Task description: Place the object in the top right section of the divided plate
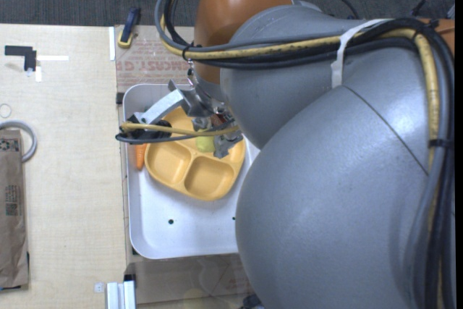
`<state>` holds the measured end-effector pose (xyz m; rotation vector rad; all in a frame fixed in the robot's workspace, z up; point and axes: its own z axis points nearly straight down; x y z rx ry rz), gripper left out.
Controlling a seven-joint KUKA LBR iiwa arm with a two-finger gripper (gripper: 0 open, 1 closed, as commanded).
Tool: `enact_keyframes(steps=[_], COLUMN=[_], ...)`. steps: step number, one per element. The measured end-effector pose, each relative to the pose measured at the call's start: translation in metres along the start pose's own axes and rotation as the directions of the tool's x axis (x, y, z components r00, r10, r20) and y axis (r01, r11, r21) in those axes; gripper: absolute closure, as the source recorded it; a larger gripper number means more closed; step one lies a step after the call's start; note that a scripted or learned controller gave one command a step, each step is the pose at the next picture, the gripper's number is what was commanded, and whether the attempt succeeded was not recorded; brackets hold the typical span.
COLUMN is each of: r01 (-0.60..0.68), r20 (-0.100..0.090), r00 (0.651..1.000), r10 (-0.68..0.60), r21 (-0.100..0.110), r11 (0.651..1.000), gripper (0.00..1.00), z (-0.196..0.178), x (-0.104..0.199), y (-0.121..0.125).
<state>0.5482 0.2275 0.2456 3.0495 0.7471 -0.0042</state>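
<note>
white bin [181,235], yellow divided plate [195,174], green object [205,144] beside end effector [217,132]

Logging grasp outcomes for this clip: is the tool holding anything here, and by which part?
Cannot be told. The tool sits low over the yellow divided plate, its tip hidden by the arm; nothing visibly sits in its grip.

one divided plate [189,168], one white bin [177,231], one arm [340,155]

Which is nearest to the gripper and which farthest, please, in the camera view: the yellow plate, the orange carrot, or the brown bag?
1. Yellow plate, directly under the gripper.
2. Orange carrot, just off the plate's left rim.
3. Brown bag, at the far left edge.
</note>
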Motion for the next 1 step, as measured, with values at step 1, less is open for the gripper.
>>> enact_keyframes(steps=[1], r01=[-0.264], r20=[-0.001], r00=[0.965], r10=[0.264], r21=[0.0], r11=[0.965], gripper=[1.0], z=[-0.0618], x=[0.0227], y=[0.0121])
